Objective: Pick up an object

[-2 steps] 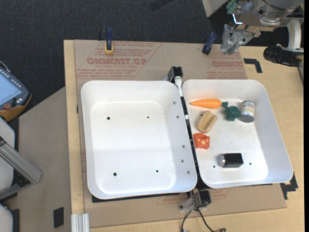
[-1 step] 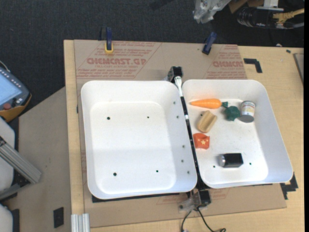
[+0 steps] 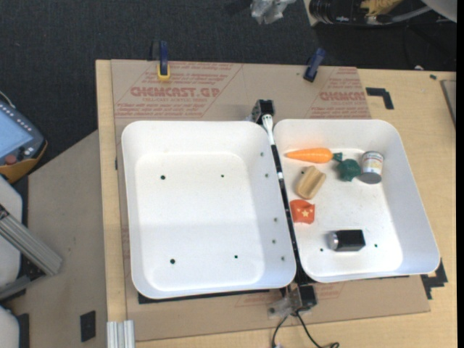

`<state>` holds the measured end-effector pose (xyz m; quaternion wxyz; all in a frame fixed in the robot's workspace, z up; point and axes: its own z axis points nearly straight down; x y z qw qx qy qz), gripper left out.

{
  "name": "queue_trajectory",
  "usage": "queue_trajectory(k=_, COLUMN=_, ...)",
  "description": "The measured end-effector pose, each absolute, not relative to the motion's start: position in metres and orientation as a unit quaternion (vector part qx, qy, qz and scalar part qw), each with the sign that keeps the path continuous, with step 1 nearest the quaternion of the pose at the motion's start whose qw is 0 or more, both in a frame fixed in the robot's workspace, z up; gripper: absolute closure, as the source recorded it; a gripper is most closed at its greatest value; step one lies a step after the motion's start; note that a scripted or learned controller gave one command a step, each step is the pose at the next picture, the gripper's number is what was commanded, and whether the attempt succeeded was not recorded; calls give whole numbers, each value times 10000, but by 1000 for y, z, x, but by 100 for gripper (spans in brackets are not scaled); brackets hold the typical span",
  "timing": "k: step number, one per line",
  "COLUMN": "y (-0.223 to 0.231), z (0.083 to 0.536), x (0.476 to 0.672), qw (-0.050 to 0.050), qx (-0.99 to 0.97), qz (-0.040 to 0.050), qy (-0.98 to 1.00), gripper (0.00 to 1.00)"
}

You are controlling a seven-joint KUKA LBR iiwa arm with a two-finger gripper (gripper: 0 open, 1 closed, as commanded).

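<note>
The hand [image 3: 272, 4] hangs at the far edge of the scene, above the dark floor beyond the table [image 3: 217, 85], well apart from both bins. It looks metallic and blurred there, and I cannot tell whether it is released or clenched; nothing is seen in it.

All the objects lie in the right bin [image 3: 406, 194]. An orange carrot [image 3: 309, 154] lies crosswise near the far side, its green leafy end [image 3: 348, 168] pointing right. Just beside that green end stands a small tin can [image 3: 371, 167] with a pale label. A tan cylinder [image 3: 310, 182], like a cork or a bread roll, lies just nearer than the carrot, tilted. Nearer again, close to the bin's left wall, sits a small red-orange block [image 3: 303, 212]. A black and silver boxy object [image 3: 346, 240] rests toward the near side of the bin.

The left bin [image 3: 196, 201] sits touching the right one along the middle seam.
</note>
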<state>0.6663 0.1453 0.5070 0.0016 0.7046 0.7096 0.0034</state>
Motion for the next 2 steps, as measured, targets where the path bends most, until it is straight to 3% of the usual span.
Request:
queue_trajectory(k=1, y=212, z=390, x=665, qw=-29, qx=7051, qz=-36, qy=7091, gripper=100)
queue_trajectory(k=2, y=225, z=491, x=666, qw=28, qx=7061, qz=58, qy=7081, gripper=100)
